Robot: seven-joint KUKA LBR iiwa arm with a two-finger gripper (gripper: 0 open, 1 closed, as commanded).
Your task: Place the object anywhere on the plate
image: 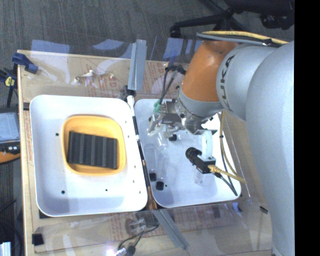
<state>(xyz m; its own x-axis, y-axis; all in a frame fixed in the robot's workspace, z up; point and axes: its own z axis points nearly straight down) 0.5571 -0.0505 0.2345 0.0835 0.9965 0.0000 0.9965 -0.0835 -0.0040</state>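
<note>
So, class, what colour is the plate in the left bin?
Yellow plate with a dark ribbed centre, seen in the camera view.

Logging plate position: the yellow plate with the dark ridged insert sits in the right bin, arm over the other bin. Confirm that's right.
Wrong bin. The camera view shows the yellow plate with its dark ridged insert in the left bin; the arm is over the right bin.

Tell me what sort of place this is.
Probably a robotics lab or test cell: a KUKA arm works over two white bins on a bench, with an office chair base on carpet behind.
</note>
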